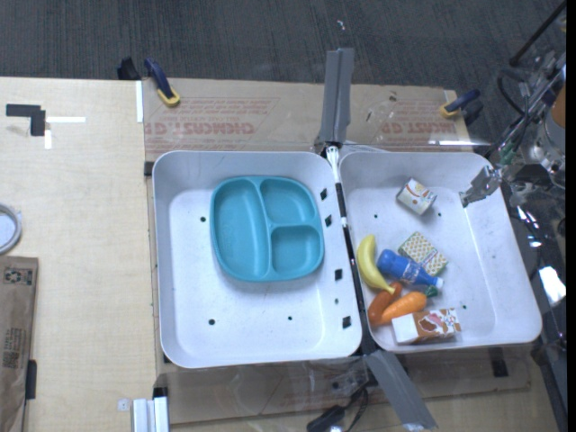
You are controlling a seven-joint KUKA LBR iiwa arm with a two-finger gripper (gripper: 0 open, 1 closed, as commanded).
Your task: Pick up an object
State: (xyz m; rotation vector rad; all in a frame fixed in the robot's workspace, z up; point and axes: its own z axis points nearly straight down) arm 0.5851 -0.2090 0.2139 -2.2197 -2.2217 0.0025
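The right bin (504, 268) holds several small items. A small white carton (416, 195) lies near its back. Further forward lie a yellow banana (368, 261), a blue bottle (407, 270) and a checkered packet (424, 252). An orange carrot (397, 306) and a red-and-white box (428, 325) sit at the front. My gripper (478, 187) hangs over the bin's back right part, to the right of the white carton and apart from it. Nothing shows in its grasp.
The left bin (180, 268) contains a teal divided plate (267, 228). A grey divider post (337, 97) stands behind the seam between the bins. Clamps (162, 84) grip the bench's back edge. Cables and the arm (540, 124) crowd the right side.
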